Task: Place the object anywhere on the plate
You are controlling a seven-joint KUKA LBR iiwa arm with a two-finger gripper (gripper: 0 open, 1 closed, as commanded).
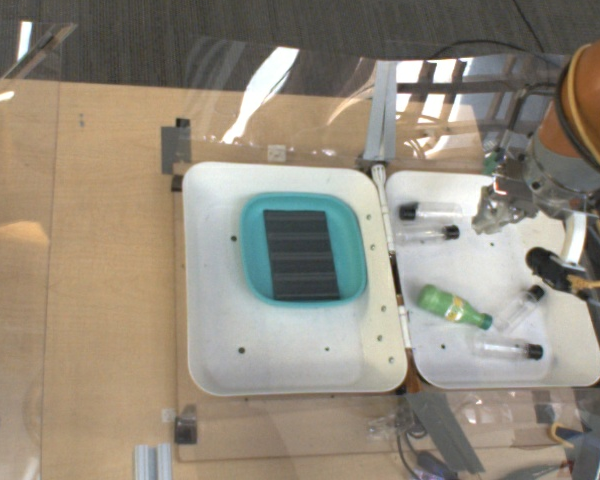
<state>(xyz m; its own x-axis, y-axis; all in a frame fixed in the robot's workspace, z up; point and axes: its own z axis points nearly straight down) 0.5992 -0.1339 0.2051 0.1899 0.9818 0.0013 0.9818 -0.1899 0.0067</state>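
Currently seeing the fingers (492, 211) up over the back part of the right bin (460, 268), hanging off the grey arm (590, 88) with the orange band. Can't tell whether released or clenched: too small and blurred from this angle.

Just left of the fingers in view: first tube (427, 210) and second tube (432, 234), both clear with black caps, lying flat and close together. Cap of the first pointing away from the fingers, cap of the second toward them.

Below the fingers and slightly left: green bottle (452, 306) on its side, tilted, neck pointing right and down, close to the bin's left wall.

Below and right of the fingers: third tube (525, 306), lying at a slant. Further down again: fourth tube (508, 349), flat near the front wall, cap at its right end.

Well left of the fingers, past the wall between the bins: left bin (280, 368) holding a teal plate (252, 218), rounded square, set toward the back half.

Task thing, as far as readable: dark ribbed slab (300, 255), lying flat on the plate, roughly centred, inside the rim, well apart from the fingers.

Both bins sitting side by side on the pale wooden surface (80, 268).
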